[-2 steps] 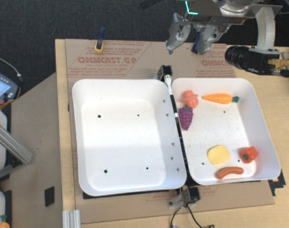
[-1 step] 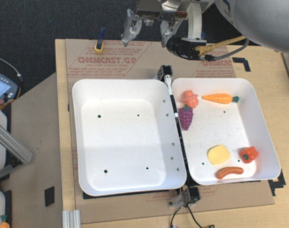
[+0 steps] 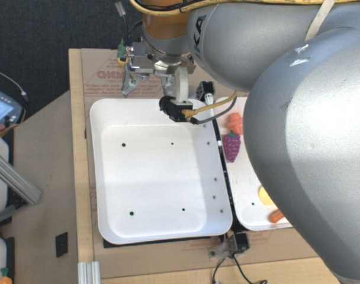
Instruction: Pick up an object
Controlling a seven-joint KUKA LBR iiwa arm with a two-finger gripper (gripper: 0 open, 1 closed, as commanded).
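A: Your arm (image 3: 298, 111), what colour is the shell?

B: You've got smooth, rounded grey casings, with an orange band (image 3: 168, 5) above the wrist.

A: Any cables or marks?

B: You'll see a yellow cable (image 3: 257, 0) laid across the top of the grey, a pale strap (image 3: 322, 10) over it, and black lettering (image 3: 199, 31) beside the band. Your gripper (image 3: 149, 86) is bare silvery metal, with slim fingers.
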